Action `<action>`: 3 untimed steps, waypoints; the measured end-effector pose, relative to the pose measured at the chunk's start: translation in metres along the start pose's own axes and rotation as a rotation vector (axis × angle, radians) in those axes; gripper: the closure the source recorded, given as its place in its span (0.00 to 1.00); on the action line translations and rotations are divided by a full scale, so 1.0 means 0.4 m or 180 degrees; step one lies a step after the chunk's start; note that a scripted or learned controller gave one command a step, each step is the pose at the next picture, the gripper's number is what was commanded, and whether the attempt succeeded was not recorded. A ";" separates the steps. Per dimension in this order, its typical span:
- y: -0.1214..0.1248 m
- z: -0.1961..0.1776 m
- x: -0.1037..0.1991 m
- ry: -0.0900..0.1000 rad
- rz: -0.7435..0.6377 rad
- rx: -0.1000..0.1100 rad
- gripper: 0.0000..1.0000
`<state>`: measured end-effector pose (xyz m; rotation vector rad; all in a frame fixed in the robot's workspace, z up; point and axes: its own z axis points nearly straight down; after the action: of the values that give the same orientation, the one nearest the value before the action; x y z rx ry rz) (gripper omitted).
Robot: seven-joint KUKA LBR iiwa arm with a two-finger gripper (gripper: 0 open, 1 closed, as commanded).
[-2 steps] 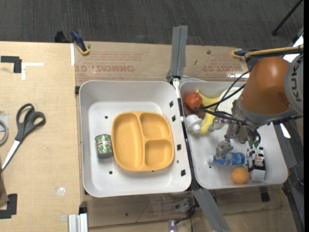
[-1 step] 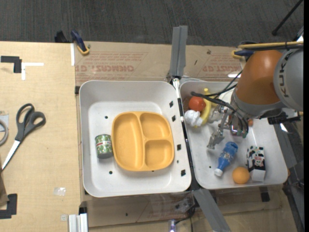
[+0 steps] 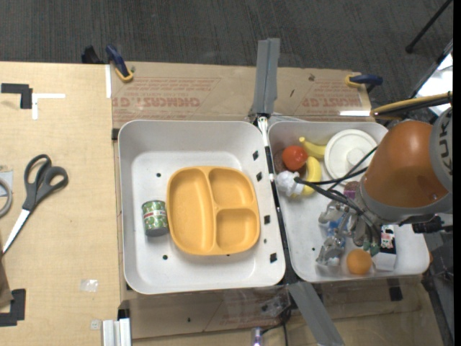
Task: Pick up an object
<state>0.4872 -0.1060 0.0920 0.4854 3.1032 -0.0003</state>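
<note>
I see gripper (image 3: 336, 245) low in cluttered right bin (image 3: 410, 265), finger state unclear; risk: clipping orange ball (image 3: 359, 262) instead of grasping, it rolls off

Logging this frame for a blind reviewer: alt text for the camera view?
The arm reaches from the right down into the right bin, its gripper low among clutter: an orange, bananas, a tomato and a white bowl. The left bin holds a yellow divided plate and a small can. Scissors lie on the bench at left.
</note>
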 end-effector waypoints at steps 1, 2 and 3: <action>0.095 -0.003 -0.339 -0.0012 0.0296 0.0000 0.00; -0.073 -0.002 -0.213 -0.0007 0.0252 0.0000 0.00; -0.175 -0.018 -0.056 -0.0098 0.0127 -0.0012 0.00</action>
<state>0.4873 -0.1794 0.0990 0.5419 3.0624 -0.0018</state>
